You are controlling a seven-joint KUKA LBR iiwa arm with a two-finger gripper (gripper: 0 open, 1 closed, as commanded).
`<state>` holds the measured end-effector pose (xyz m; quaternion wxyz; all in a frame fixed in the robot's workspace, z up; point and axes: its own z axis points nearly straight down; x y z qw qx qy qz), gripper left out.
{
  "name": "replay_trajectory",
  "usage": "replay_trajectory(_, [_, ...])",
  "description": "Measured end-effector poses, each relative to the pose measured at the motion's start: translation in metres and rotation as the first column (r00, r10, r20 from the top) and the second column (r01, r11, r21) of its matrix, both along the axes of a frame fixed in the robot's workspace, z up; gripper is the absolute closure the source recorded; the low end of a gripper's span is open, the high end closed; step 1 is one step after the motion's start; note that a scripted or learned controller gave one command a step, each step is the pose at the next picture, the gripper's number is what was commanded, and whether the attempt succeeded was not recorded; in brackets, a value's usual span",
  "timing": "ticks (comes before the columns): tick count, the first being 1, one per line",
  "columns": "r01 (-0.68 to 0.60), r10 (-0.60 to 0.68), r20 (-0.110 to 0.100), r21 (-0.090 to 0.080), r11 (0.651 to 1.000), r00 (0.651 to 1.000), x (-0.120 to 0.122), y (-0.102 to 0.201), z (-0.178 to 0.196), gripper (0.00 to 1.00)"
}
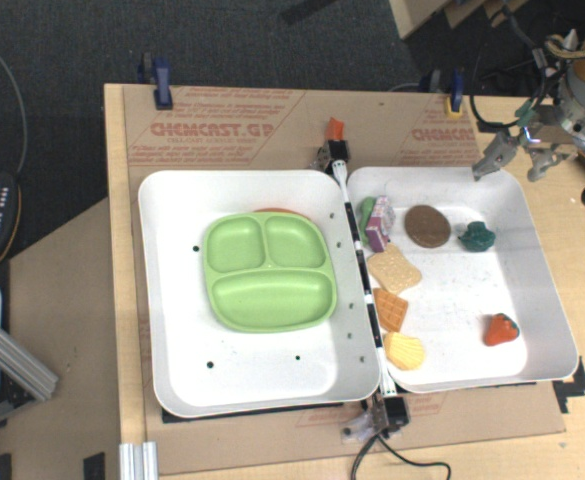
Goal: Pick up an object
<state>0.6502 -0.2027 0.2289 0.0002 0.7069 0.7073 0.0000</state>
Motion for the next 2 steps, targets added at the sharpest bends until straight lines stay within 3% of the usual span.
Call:
replay_trajectory(1, [-0.004, 0.004, -0.007, 0.004, 1.000, 1.000, -0.009, 0.064, -0.087, 0.00])
replay_trajectory(2, [0.004, -0.004, -0.004, 0.001, 1.000, 1.000, -0.022, 0.026, -0.144, 0.00])
